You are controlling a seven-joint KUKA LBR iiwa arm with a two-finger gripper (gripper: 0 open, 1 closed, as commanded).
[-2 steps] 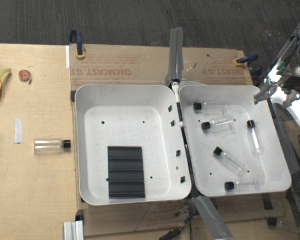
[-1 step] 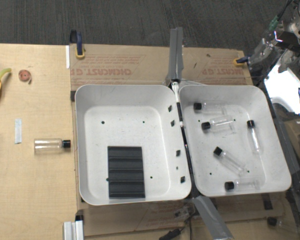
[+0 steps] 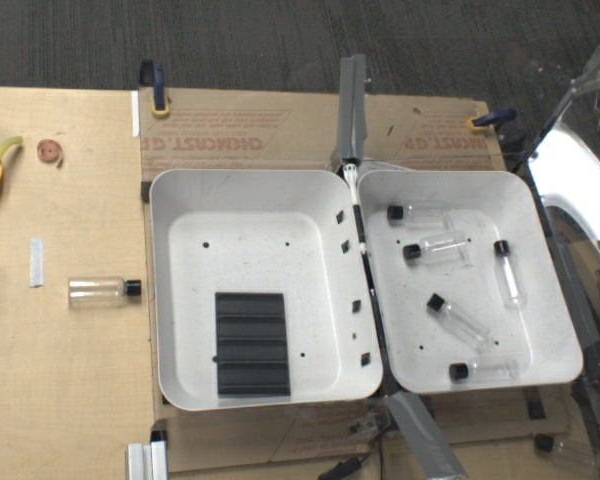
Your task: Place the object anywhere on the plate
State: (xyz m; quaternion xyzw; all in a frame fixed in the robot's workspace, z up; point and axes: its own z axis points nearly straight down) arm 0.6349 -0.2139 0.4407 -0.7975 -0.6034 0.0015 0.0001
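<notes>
Near edge, left bin (image 3: 170, 298): black ridged plate (image 3: 251, 345) lies flat by the near wall, a narrow gap from the rim; open white floor on its left, right and far sides

Right bin (image 3: 540, 268): five clear black-capped vials, all lying down
- nearest vial (image 3: 477, 371) close along the near wall
- second vial (image 3: 458, 319) mid-floor, diagonal
- third vial (image 3: 507, 271) towards the right wall
- fourth vial (image 3: 435, 249) and fifth vial (image 3: 413, 211) towards the far left corner, well apart from the walls

None on the plate; the bins' touching rims lie between

Right edge: pale blurred arm (image 3: 570, 173) over the right bin's far corner. Gripper opening and load: cannot tell

Left, on the bench (image 3: 70, 368): a spare vial (image 3: 103, 289) beside the left bin
</notes>
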